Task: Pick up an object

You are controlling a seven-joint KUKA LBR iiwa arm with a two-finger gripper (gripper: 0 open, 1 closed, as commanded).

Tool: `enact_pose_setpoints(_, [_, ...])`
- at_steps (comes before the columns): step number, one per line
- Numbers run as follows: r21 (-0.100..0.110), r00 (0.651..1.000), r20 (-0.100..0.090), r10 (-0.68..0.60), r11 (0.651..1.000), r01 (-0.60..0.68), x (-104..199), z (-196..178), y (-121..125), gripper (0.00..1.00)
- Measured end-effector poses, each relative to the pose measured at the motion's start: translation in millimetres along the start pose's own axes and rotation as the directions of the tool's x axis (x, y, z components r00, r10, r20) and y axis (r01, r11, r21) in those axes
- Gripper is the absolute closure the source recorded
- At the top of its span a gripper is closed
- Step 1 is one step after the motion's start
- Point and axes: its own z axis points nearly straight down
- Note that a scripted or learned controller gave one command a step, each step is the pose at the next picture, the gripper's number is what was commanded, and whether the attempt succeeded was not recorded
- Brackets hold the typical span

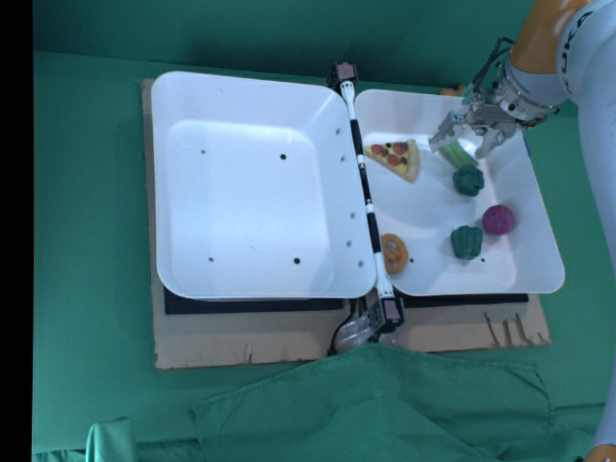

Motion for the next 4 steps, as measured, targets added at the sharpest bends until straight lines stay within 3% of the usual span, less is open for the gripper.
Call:
enact_pose_setpoints(1, [-0.008,1.000,0.001,-0.004,1.000,0.004,1.4,-19.5,35.7,0.00])
enact_pose_setpoints(2, [0.001,1.000,0.000,0.000,1.000,0.000,15.1,-29.0,-6.3,0.00])
enact_pose_setpoints(3, [0.007,1.000,-0.002,-0.004,1.000,0.004,0.2,6.3,33.8,0.00])
enact_pose_setpoints(4, [0.000,1.000,0.000,-0.001,1.000,0.001,8.7,-6.4,1.5,0.00])
